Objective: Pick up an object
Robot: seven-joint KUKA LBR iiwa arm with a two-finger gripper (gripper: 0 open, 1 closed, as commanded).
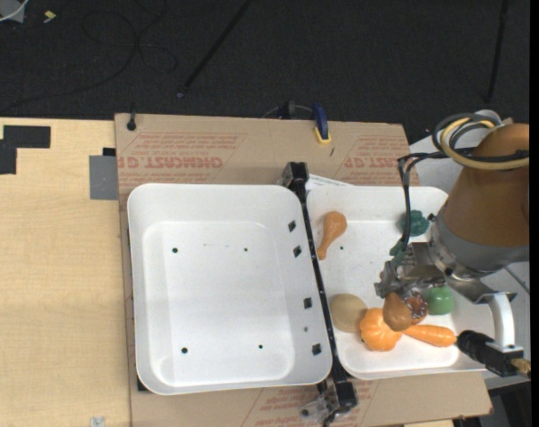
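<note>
My gripper [401, 285] hangs low over the right bin [367, 238], near its front right part. Directly under it lies a small brown object [397, 313], touching an orange pumpkin-like toy [377, 330]. An orange carrot [430, 334] lies just to the right, and a green object [441, 302] sits partly behind the gripper. A beige round object [346, 311] rests near the bin's left wall. An orange gourd-shaped toy [330, 229] lies at the back left. A teal object [416, 223] peeks out beside the arm.
The left white bin [145, 238] stands beside the right one, with a black clamped divider [307, 265] between them. Both rest on brown cardboard [252, 149]. The arm's bulky orange-banded body [487, 198] covers the right bin's right side.
</note>
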